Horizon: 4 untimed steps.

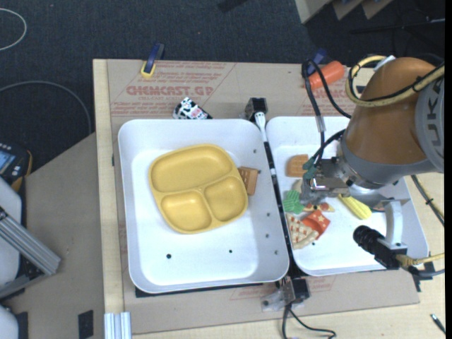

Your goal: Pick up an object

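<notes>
— Under the bins?
— Brown board (212,83), red lettering printed along its far edge.
— On that far edge?
— Blue and yellow clamp (150,60) at the left. Orange clamp (326,73) towards the right.
— Anything loose on the board?
— Small black-and-white thing (189,109), just beyond the left bin. Too small to name.
— Between the bins?
— Black clip (256,108) at the far end, another clip (291,292) at the near end.
— Around the bench?
— Dark carpet (106,13), with a thin cable loop (21,20) lying top left. Metal rail (28,242) slanting at the lower left.
</notes>
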Each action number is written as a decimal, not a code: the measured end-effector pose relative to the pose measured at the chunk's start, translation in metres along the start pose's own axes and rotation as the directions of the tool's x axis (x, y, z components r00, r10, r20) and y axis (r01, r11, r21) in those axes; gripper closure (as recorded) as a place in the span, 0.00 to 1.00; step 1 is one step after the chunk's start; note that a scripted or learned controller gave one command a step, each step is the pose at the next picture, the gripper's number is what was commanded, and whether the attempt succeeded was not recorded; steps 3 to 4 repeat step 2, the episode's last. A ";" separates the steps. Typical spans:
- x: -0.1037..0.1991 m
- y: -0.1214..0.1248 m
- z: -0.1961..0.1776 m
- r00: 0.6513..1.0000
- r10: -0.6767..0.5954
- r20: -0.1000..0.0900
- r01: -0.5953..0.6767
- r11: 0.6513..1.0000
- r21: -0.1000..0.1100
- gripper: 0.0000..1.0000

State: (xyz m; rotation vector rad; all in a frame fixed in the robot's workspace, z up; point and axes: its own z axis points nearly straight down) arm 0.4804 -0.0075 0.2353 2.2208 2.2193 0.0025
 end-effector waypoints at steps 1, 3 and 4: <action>0.002 0.001 0.022 1.000 0.000 -0.001 0.000 1.000 0.008 1.00; 0.002 0.002 0.000 1.000 -0.002 0.000 0.002 1.000 -0.001 1.00; 0.002 0.002 0.000 1.000 -0.002 0.000 0.002 1.000 -0.001 1.00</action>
